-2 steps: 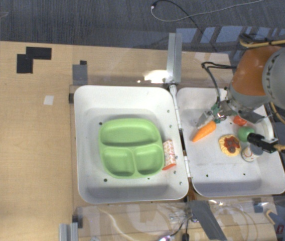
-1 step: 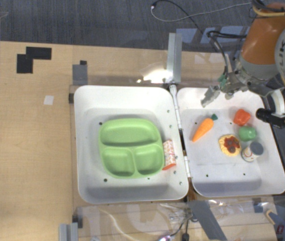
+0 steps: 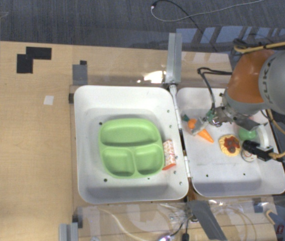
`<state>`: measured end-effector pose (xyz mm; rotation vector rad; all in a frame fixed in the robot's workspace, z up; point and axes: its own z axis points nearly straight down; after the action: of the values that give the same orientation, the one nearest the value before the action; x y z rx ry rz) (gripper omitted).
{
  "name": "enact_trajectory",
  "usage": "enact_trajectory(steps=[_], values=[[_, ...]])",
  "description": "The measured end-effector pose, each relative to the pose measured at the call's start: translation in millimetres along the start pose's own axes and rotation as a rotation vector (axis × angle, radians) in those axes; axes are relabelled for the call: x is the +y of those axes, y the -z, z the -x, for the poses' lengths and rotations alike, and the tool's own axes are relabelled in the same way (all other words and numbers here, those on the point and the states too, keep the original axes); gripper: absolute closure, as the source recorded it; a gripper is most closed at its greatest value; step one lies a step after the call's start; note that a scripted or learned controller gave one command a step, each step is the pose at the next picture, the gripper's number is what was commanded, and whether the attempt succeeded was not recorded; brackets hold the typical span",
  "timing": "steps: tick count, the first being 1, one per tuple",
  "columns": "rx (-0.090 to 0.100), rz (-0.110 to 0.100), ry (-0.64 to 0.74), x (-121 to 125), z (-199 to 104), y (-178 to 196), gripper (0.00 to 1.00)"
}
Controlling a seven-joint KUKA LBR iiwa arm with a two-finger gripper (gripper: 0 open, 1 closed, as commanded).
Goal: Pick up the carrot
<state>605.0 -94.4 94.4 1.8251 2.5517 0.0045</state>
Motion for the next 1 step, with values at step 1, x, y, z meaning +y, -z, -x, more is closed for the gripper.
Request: enact_trajectory(steps=[1], values=[[-0.002, 0.006, 0.002, 2.3, 0.0, 12.0, 1.0]])
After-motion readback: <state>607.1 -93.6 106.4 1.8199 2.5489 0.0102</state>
